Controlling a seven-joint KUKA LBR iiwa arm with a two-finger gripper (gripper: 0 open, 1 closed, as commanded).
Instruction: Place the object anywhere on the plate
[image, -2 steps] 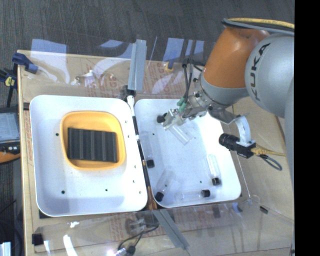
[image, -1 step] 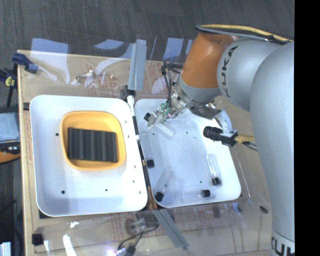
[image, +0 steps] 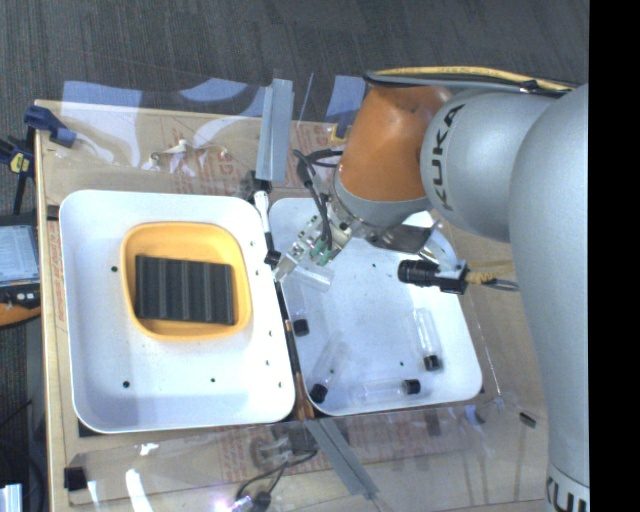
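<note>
You are looking at the gripper (image: 318, 243) hanging over the upper left corner of the right bin (image: 455, 385); whether it is gripping anything, you cannot tell. Clear tubes (image: 427, 338) with dark caps are lying below it. The yellow plate (image: 185, 245) is waiting in the left bin (image: 95, 380), carrying a dark ridged block (image: 187, 290).

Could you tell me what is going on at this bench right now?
A grey KUKA arm with an orange band reaches in over the right bin, its wrist near that bin's upper left corner. Several clear tubes with black caps lie scattered across the right bin's floor. The left bin holds a yellow plate with a dark ribbed block on it. Nothing can be seen held by the arm, so no tube has reached the plate yet.
</note>
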